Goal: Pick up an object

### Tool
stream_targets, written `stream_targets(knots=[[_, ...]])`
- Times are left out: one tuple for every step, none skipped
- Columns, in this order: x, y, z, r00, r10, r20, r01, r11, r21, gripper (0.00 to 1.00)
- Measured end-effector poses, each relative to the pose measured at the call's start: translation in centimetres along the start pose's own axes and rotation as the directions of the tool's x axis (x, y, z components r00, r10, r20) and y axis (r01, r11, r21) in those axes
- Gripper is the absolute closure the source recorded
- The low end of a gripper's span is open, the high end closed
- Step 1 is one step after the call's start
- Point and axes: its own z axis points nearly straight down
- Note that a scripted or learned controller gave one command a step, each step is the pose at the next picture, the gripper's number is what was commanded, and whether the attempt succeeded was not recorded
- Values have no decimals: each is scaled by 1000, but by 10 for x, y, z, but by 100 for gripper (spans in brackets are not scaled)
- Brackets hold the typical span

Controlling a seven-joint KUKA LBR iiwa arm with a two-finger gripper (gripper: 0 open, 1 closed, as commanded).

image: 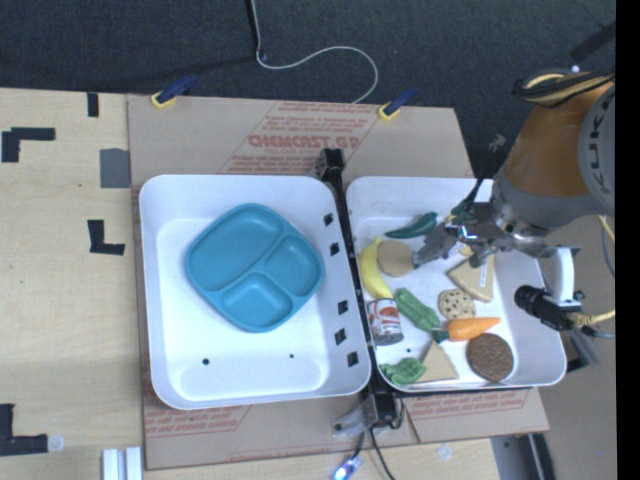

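Gripper [452, 240], dark metal, is hovering low in the right bin [520, 376] just beside a tan disc [394, 259]; finger state cannot be told. Smooth curved banana [373, 270] is lying along the bin's left wall. Ridged brown patty [490, 356], tapered carrot [472, 327] and chip-dotted cookie [455, 302] are sitting nearby. Glossy blue sectioned plate [254, 266] is occupying the left bin [165, 298].

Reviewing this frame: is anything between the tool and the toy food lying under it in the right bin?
Nothing visible. The tool hangs directly over the right bin, beside the tan slice and green pepper, no cover or barrier between.
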Motion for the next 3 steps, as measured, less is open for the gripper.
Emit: stream_targets(knots=[[49,-32,-37,1000,-4,-1,4,1000,-1,0],[88,-67,-85,1000,-5,-1,5,1000,-3,0],[86,-66,-92,1000,-2,0,2,1000,1,100]])
